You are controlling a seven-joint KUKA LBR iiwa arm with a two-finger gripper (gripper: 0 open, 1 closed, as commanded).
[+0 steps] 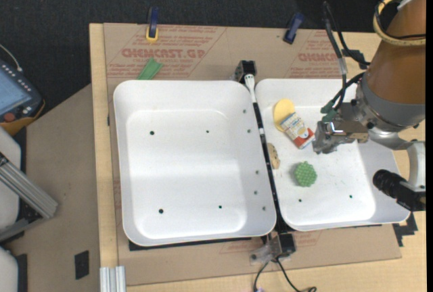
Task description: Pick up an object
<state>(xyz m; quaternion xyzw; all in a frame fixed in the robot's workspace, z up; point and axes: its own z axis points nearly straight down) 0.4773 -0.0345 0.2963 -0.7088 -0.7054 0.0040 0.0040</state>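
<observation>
Two shallow white bins sit side by side on the bench: the left bin point(135, 149) and the right bin point(338, 206). In the right bin lie three loose things, possibly four: one yellow piece point(283, 109), one small white bottle with a red end point(295, 130), one green knobbly ball point(305, 174), and one small tan scrap point(274, 155) by the dividing rim, too small to identify. Two blue clamps point(153, 17) point(293, 27) grip the board's far edge. One green tag point(149, 69) lies on the cardboard. One arm, with one gripper point(325, 142).
</observation>
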